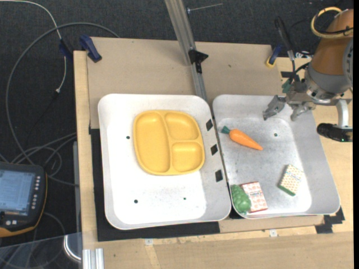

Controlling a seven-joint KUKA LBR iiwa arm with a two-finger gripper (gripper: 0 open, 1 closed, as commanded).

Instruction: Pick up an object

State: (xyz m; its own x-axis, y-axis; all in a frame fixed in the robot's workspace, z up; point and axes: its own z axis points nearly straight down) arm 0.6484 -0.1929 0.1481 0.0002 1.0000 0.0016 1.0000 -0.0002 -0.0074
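Orange carrot (pixel 245 139) is lying in the right bin (pixel 314 167), near its upper middle. The pincer (pixel 285 111) is hanging above the bin's far edge, fingers spread apart and gripping nothing, up and right of the carrot.

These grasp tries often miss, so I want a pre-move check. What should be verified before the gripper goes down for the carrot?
1. Gripper holds nothing: ok, its fingers are spread with nothing between them.
2. Carrot reachable: ok, it lies alone in the right bin, its green top toward the left bin.
3. Gripper above the carrot: not ok, it sits over the bin's far edge, off to the carrot's right.
4. Space around the carrot: ok, the patterned sponge, small box and green item lie apart, nearer the front.
5. Finger alignment across the carrot: cannot tell.
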